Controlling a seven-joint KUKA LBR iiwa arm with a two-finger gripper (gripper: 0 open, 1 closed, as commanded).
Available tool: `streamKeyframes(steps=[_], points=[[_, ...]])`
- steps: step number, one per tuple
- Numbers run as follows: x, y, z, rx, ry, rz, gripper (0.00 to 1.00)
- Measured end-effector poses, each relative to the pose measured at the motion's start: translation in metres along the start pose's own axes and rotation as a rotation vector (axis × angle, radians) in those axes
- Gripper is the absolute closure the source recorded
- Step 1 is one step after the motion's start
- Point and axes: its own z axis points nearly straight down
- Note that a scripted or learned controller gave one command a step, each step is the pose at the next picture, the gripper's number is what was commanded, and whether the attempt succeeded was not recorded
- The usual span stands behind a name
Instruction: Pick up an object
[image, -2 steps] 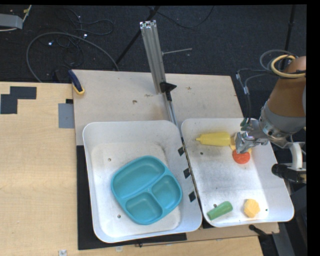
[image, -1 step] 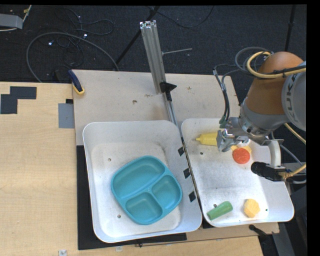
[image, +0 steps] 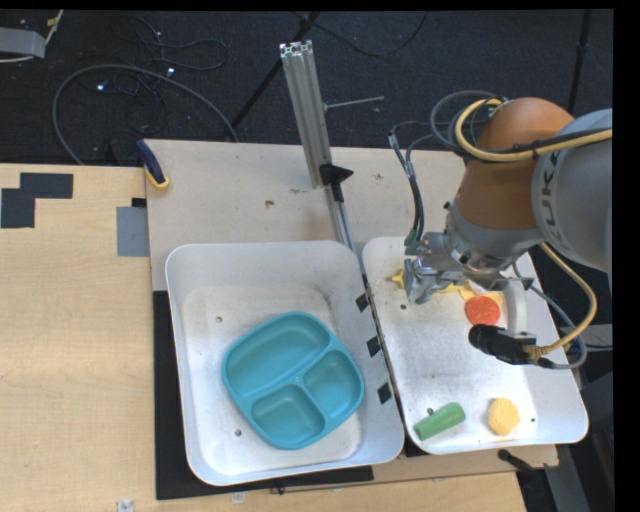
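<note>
Nearest, along the front of the right bin (image: 450, 365): a green cylinder (image: 440, 420) lying flat at a slant, and just to its right, apart from it, a small yellow lump (image: 503, 415). Left of those, in the left bin (image: 190, 300), a teal divided plate (image: 292, 378) with three compartments, set askew in the bin's front half. Farther back in the right bin, an orange-red round piece (image: 483, 310), well apart from both the green cylinder and the yellow lump. Just beyond and to the left of that, the gripper (image: 424, 284), hanging low over the bin's far-left part at the end of the grey arm (image: 590, 190) with its orange band (image: 510, 160) (reaching in from the right). Impossible to tell whether spread, pressed together or pinching anything. Right beside the gripper, between it and the orange-red round piece, a scrap of yellow (image: 452, 290), shape unclear. Behind the bins, a pale board (image: 240, 200) with an aluminium post (image: 303, 110) rising near the gap between them, and a blue-and-yellow handle (image: 152, 163) at the board's far-left corner. Off to the left, the wooden bench top (image: 70, 350). Farthest back, black cables (image: 120, 80) looped over a dark floor.
</note>
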Motion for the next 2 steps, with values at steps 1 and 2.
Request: streamKeyframes(steps=[1,2], points=[[0.060,-0.004,0.007,0.002,0.000,0.000,1.00],[0.108,0.001,-0.001,0.001,-0.002,0.000,1.00]])
